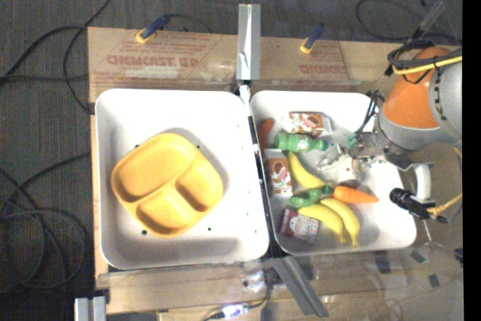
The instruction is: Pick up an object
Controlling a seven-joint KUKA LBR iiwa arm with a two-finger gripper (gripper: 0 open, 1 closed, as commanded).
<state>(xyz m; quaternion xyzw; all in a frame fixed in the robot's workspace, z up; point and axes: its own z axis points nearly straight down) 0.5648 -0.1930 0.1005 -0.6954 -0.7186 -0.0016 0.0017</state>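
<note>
The landmark here is the right bin [391, 237], the white one full of toy food. Closest to the camera, at its near wall, lies a dark red packet [300, 225], and just right of it two yellow bananas [338, 217] lie side by side, touching each other. A little deeper, an orange carrot [355, 195] rests across the top of the bananas, its green end [307, 198] pointing to the bin's left wall. Beyond this, a third banana [302, 171] lies at a slant, and beside it, against the left wall, stands a small carton with a red and white picture [279, 175]; its print is too small to read. Farther in, a green bottle [299, 143] lies on its side, with a reddish piece [266, 131] just left of it, and one more small carton [306, 121] is near the far wall.

The gripper [359, 147] is low inside the right bin, just right of the green bottle and above the carrot, among pale crumpled things. How far it is open I cannot tell, and nothing can be seen between its parts.

Left of the right bin, the left bin [113, 237] holds a yellow divided tray [168, 183]. Behind both bins, the cardboard [165, 60] on the tabletop carries faint red letters, something like "CHEMCAST", partly unclear. Two clamps with blue handles [153, 28] hold its far edge.
</note>
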